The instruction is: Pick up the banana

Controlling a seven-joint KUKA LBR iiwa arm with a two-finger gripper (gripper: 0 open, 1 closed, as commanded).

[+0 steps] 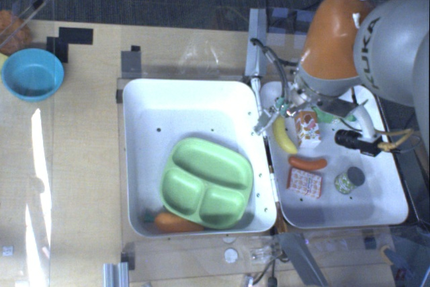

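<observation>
The small curved yellow banana (283,135) lies in the right white bin (396,201), close against its left wall. The tool (277,114) hangs just above it; I cannot tell its state. It might bump the wall or grab the little carton (307,128) beside the banana.

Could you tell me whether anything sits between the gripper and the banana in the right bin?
Nothing visible does. The gripper hangs right at the banana's upper end, with a small carton lying just beside the banana, not across it.

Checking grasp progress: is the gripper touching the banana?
Cannot tell. In the camera view the gripper sits right over the banana's upper end, hiding any contact or gap.
</observation>
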